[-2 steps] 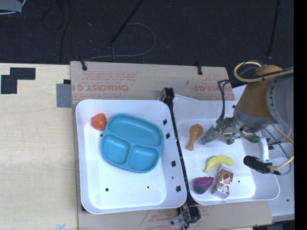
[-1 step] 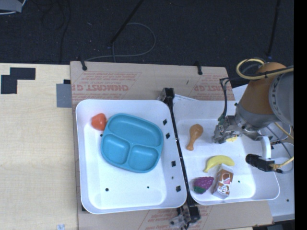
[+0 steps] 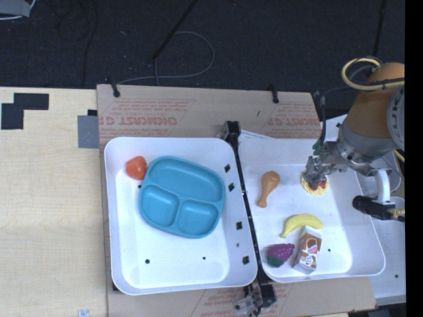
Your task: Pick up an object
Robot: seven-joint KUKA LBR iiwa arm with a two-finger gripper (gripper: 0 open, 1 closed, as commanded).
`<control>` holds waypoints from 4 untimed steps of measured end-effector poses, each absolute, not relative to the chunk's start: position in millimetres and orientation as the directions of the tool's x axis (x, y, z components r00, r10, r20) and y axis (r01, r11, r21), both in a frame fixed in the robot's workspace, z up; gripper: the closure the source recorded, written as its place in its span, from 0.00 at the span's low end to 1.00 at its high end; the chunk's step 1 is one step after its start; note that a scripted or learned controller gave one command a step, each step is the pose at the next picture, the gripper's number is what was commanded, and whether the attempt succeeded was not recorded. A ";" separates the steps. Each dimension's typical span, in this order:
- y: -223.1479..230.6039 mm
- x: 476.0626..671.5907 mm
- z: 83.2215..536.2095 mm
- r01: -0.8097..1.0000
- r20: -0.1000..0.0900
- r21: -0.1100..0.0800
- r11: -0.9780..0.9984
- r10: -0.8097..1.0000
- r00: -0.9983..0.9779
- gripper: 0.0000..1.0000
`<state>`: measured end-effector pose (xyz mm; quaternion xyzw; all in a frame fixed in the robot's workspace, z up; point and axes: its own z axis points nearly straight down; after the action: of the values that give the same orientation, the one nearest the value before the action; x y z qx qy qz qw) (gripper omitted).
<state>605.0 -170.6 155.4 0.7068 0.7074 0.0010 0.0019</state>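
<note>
The gripper (image 3: pixel 316 174) is down low in the right bin (image 3: pixel 360 259), near its far right side. Right under it sits a small toy food (image 3: pixel 316 187), yellow with a red bit on it. It could be a little burger or a cake; it is too small to tell. The toy is straight below the tip of the gripper, so the arm does not need to go sideways. It looks like the arm only has to go down a tiny bit and squeeze. The toy looks round, so it has no long side to line up with.

I cannot tell if the gripper is apart or together, or if it is squeezing the toy yet. It is dark and bunched up right on top of the toy.

The arm (image 3: pixel 370 121) comes in from the right and bends down over the bin, with its orange band up high.

Other toys lie in the same bin: a chicken drumstick (image 3: pixel 268 187) just to the left, and a banana (image 3: pixel 301 224), a milk carton (image 3: pixel 308 252) and purple grapes (image 3: pixel 280 253) nearer the front.
</note>
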 end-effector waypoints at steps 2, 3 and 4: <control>-176.3 603.7 228.9 1.000 0.000 0.002 0.001 1.000 -0.001 1.00; -130.3 593.0 219.0 1.000 0.003 -0.004 0.004 1.000 -0.004 1.00; -74.3 574.2 224.5 1.000 0.003 -0.004 0.005 1.000 -0.005 1.00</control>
<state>574.2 -74.3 224.5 0.7054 0.7088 -0.0003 -0.0026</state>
